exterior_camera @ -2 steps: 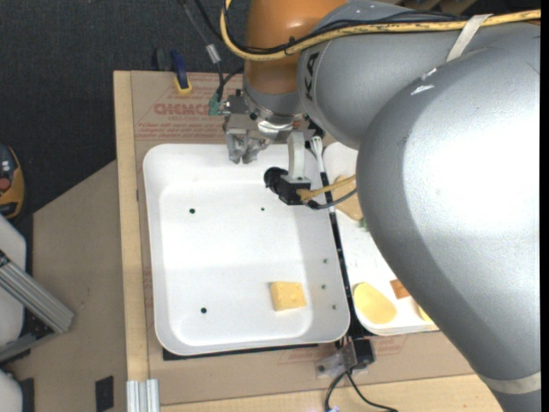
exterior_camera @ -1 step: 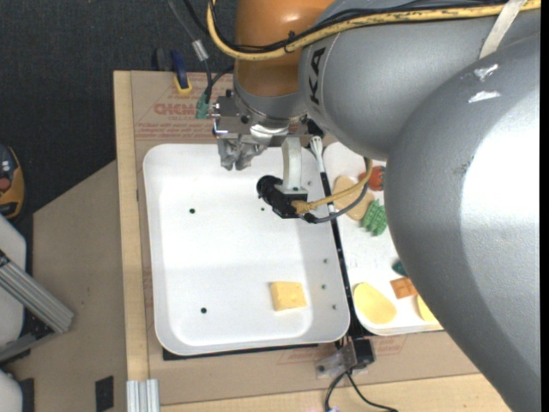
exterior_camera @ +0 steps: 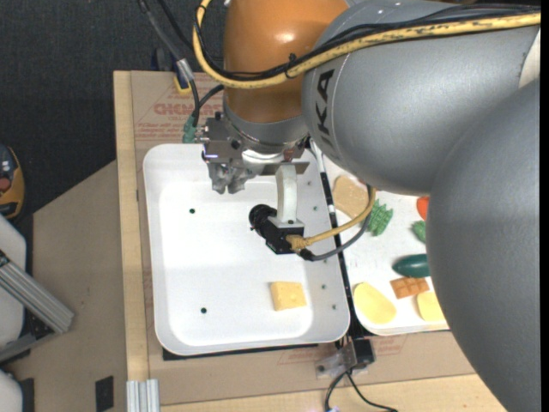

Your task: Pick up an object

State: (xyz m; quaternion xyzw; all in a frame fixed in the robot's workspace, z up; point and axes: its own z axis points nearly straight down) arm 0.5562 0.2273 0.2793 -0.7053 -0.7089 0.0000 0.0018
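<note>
Nearest the front of the left bin [exterior_camera: 193, 273] lies a tan square [exterior_camera: 288, 295], flat and alone (the likeliest thing to pick up). Just across the rim, the right bin [exterior_camera: 396, 240] holds a yellow oval [exterior_camera: 374, 303], an orange block [exterior_camera: 410, 287], a dark green piece [exterior_camera: 412, 264] and a leafy green one [exterior_camera: 379, 220]. Farther back, the gripper [exterior_camera: 226, 178] hangs low over the left bin's far end, well apart from the square. I cannot tell whether it is released or clenched. Closing there would likely catch only air, since no object lies beneath it. The thin square may also slip on the smooth floor.
</note>
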